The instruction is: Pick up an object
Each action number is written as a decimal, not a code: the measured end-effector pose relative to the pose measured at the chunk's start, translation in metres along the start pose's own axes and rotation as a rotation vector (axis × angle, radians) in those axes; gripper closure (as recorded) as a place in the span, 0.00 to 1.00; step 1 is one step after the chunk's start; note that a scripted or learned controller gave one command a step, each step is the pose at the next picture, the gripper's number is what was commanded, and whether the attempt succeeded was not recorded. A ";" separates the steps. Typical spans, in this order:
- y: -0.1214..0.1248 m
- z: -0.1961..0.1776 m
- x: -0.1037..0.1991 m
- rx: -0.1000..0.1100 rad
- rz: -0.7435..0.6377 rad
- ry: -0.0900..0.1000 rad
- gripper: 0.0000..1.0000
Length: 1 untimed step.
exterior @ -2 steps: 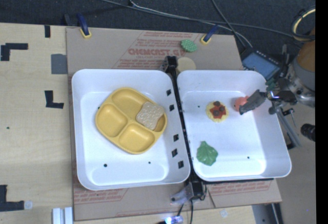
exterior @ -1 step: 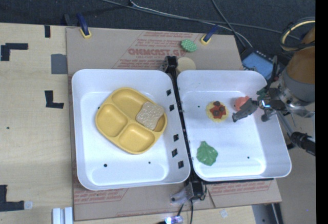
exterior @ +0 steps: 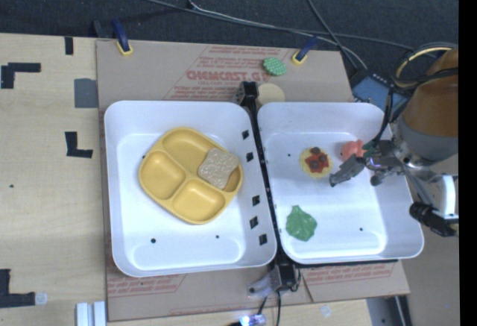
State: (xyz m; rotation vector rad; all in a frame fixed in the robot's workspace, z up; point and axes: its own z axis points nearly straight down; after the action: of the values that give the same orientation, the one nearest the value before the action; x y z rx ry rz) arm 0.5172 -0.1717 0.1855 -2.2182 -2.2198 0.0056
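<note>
The right bin (exterior: 387, 239) holds a small yellow round piece with red and dark topping (exterior: 316, 162), a salmon-red piece (exterior: 351, 148) and a green leafy piece (exterior: 301, 222). My gripper (exterior: 358, 177) hangs over the right side of this bin, just right of the yellow piece and just below the salmon-red one. Its two dark fingers stand open, one fingertip (exterior: 339, 177) pointing toward the yellow piece. Nothing sits between them. The green piece lies well below and to the left of the gripper.
In the left bin (exterior: 127, 242) lies a yellow divided plate (exterior: 168, 171) with a tan bread slice (exterior: 218, 168) on it. A green dotted disc (exterior: 274, 66) and a beige disc (exterior: 273, 92) lie on the cardboard behind the bins. Cables run across the back.
</note>
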 end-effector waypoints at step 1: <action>0.005 0.062 0.001 0.000 -0.001 0.001 0.00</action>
State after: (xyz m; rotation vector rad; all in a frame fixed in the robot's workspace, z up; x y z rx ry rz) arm 0.5224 -0.1702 0.1232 -2.2169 -2.2198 0.0052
